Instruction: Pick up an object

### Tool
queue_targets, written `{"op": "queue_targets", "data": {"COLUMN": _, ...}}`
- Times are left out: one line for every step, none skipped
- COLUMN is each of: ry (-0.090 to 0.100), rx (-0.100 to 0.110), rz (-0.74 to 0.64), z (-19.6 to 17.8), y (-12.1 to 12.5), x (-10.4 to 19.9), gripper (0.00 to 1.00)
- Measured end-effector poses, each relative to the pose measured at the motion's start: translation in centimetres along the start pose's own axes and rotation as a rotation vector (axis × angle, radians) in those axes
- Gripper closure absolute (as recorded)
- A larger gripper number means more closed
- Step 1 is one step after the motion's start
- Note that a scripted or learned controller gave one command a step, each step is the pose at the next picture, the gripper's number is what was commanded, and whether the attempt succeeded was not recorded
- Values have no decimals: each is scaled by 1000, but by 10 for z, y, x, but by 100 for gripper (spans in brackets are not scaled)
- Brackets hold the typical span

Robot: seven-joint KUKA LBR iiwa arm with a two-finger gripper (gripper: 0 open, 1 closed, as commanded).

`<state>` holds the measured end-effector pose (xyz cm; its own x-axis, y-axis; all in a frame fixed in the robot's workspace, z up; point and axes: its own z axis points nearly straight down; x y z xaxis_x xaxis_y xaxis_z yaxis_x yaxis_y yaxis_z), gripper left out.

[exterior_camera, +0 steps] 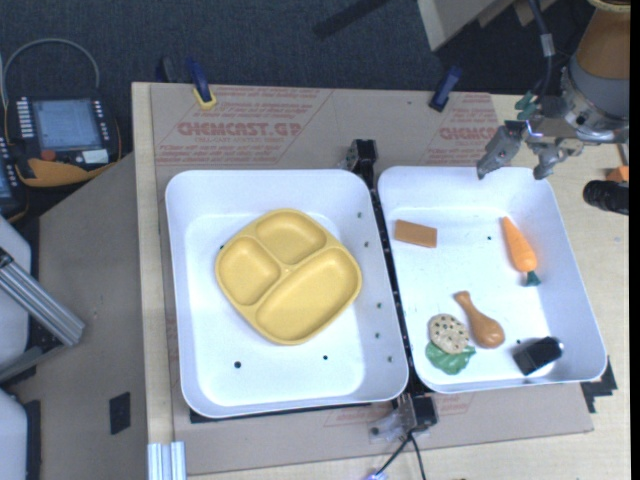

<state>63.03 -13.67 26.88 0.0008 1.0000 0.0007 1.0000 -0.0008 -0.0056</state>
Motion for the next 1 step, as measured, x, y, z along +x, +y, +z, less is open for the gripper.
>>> {"op": "queue_targets", "data": {"ry": -1, "rx": -5, "rz": -1, "z": -3, "y": 1, "x": 0, "gripper": 0}}
